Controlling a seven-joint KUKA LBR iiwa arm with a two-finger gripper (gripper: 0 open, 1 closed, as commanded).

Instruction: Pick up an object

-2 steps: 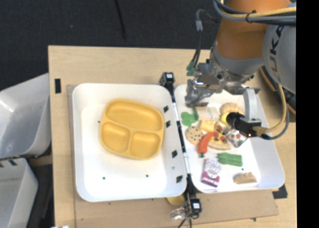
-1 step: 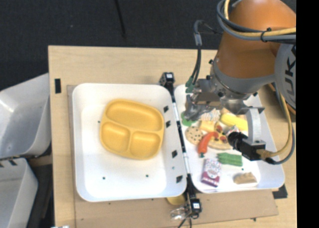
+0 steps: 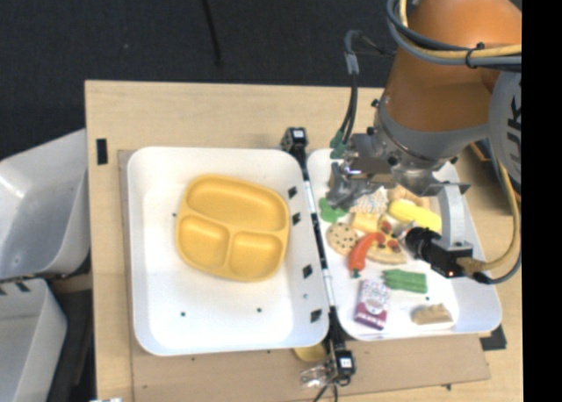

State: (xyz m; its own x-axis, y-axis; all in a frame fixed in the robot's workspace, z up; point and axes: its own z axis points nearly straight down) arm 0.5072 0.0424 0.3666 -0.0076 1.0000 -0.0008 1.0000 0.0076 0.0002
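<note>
the grey two-finger gripper (image 3: 344, 188) hangs low over the upper left of the right white bin (image 3: 479, 299), above a small green piece (image 3: 330, 211) (whether its grip is open or closed cannot be told). a yellow three-part plastic plate (image 3: 233, 226) lies in the left white bin (image 3: 158, 304).

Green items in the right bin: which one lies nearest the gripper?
The round green piece at the bin's left edge, just below the gripper. The other, a flat dark-green piece, lies lower, beside the purple packet.

Yellow divided tray (image 3: 233, 226) in left bin (image 3: 149, 304)
</note>
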